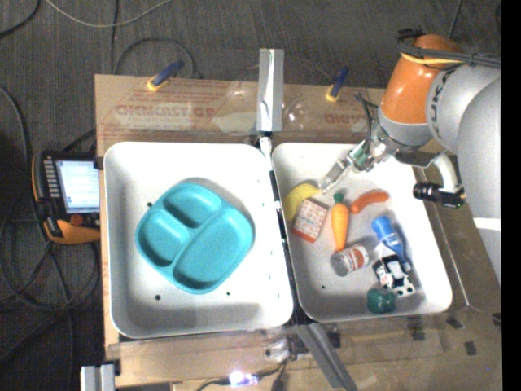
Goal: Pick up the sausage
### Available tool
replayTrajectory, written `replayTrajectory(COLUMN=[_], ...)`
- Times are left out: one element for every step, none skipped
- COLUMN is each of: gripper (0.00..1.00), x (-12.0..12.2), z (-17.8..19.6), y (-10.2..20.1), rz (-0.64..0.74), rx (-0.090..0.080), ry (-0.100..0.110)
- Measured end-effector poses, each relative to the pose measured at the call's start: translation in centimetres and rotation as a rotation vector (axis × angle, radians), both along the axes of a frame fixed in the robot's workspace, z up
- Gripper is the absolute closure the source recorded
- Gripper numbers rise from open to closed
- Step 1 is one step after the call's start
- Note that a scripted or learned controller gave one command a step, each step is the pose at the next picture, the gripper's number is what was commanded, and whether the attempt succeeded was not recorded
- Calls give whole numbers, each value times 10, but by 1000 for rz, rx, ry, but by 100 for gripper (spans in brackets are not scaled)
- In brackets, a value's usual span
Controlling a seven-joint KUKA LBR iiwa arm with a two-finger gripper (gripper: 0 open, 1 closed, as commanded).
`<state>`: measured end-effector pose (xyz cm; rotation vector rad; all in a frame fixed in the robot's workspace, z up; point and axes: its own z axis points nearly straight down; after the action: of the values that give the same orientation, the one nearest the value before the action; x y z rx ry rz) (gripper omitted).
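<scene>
In the right-hand shallow white bin (440,296), the small orange-red plastic sausage (369,199) lies tilted near the back half, just to the right of the green-topped orange toy carrot (339,224) and just above the blue plastic bottle (388,235). Nothing is touching it from above. The grey arm with its orange band (415,76) leans in from the right, and its slim tool (342,172) points down and to the left over the back of that bin, its tip close to a yellow lemon-shaped toy (298,198). Whether the tool is spread or closed I cannot tell from here, and I see nothing caught in it; it stands apart from the sausage, up and to the left of it. Beside the lemon rests a small printed carton (310,219). Further forward there is a little red-labelled can (352,260) on its side, a black and white boxed item (395,273), and a dark green rounded toy (380,300) at the front edge. In the left white bin (122,300) on the counter sits a teal divided plastic plate (195,235), tilted at an angle.
</scene>
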<state>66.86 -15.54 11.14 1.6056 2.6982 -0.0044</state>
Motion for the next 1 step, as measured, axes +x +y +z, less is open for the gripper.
replayTrajectory(gripper=[0], x=[-45], z=[14], y=[-64], rz=[-40], rx=[0], ry=[0])
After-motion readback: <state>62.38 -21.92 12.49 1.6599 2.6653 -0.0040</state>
